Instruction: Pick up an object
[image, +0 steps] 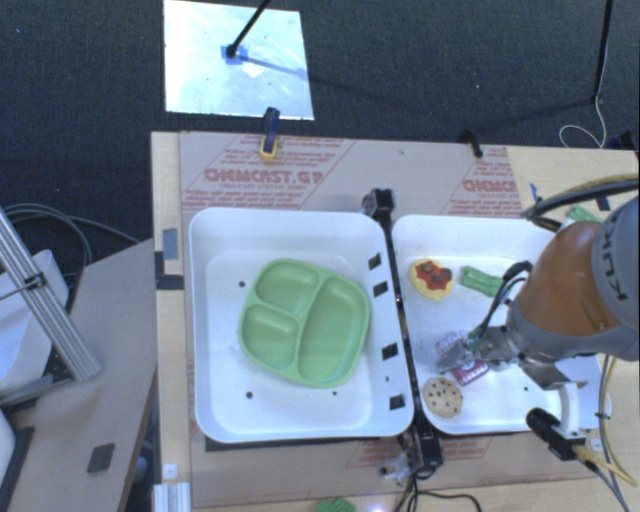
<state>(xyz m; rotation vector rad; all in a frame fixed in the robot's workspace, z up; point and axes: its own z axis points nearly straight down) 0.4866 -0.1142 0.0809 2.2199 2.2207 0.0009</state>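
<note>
Care matters most at this stage, because the end effector (452, 352) sits low in the right bin (500, 232), just above the cookie (441, 396) and right against a small pink and white object (470, 374) whose make I cannot tell. Whether the end effector is spread or closed cannot be told from this view, and nothing shows clearly between its tips, so I would not count anything as held.

To do the step well, the tips should straddle one item only, centred over it, and close before any lift; the cookie and the pink item lie near enough together that a sloppy descent could nudge both.

The pink and white object seems the likeliest target. Its long axis runs roughly left to right with a slight upward tilt toward the right. The toy pizza (432, 278) and a green piece (481, 281) lie farther back. The left bin (228, 232) holds a green divided plate (303, 322).
</note>
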